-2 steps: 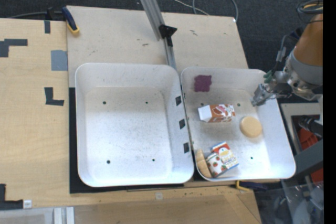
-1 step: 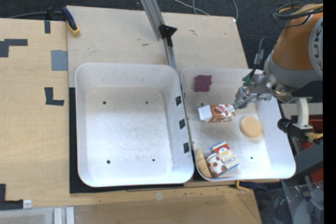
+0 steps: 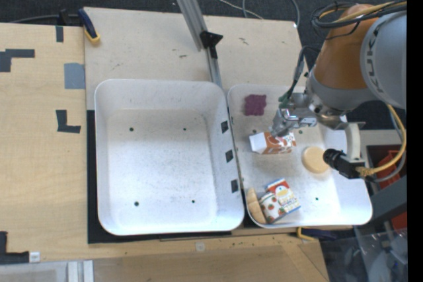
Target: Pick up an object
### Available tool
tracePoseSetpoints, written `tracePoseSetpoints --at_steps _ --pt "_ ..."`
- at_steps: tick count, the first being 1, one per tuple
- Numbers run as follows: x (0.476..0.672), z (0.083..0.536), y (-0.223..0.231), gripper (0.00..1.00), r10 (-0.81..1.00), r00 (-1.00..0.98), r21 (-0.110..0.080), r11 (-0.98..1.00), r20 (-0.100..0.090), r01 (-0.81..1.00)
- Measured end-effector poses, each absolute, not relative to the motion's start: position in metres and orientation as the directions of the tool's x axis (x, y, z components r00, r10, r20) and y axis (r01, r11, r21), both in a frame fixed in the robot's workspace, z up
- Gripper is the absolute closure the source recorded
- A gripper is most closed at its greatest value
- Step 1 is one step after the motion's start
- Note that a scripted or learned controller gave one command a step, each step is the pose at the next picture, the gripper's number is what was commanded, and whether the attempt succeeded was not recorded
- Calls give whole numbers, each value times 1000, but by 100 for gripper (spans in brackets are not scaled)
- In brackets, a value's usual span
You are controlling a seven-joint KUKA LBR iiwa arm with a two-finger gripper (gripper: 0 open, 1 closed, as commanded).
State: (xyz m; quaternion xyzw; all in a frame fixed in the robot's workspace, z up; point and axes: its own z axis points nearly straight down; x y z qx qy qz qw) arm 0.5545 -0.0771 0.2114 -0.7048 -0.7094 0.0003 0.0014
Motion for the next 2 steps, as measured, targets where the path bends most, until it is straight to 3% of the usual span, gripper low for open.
tracePoseSetpoints --at_steps 2 --pt "542 205 27 100 1000 -7 -4 7 1 1000"
